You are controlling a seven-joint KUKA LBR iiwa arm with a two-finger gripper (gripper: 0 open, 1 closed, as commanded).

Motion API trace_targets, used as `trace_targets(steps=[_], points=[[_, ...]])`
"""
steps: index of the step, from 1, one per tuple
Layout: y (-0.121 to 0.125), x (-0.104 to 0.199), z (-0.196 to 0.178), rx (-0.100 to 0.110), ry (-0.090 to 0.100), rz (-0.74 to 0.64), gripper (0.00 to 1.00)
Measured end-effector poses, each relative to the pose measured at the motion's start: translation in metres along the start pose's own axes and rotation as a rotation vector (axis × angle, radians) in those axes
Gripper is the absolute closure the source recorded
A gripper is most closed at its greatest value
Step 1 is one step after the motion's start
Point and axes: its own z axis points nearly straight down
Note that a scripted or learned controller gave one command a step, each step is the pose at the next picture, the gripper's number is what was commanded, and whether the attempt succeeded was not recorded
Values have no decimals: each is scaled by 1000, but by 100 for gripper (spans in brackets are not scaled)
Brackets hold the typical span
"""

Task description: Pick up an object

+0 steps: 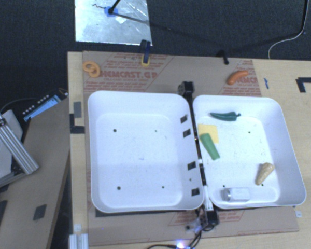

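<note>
The right bin holds a pepper, long axis left-right, and a cucumber lying diagonal; gripper state cannot be told.

pepper: dark green, lying flat, far side of right bin
cheese wedge: yellow, flat, near bin's left wall
green stick: slanted, overlapping cheese's near edge
cone: tan, lying tilted, right side
grey block: near wall, flat
</note>
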Motion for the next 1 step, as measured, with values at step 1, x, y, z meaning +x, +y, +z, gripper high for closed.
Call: trace_targets(steps=[1], points=[[-94,37,-22,15,8,0,100]])
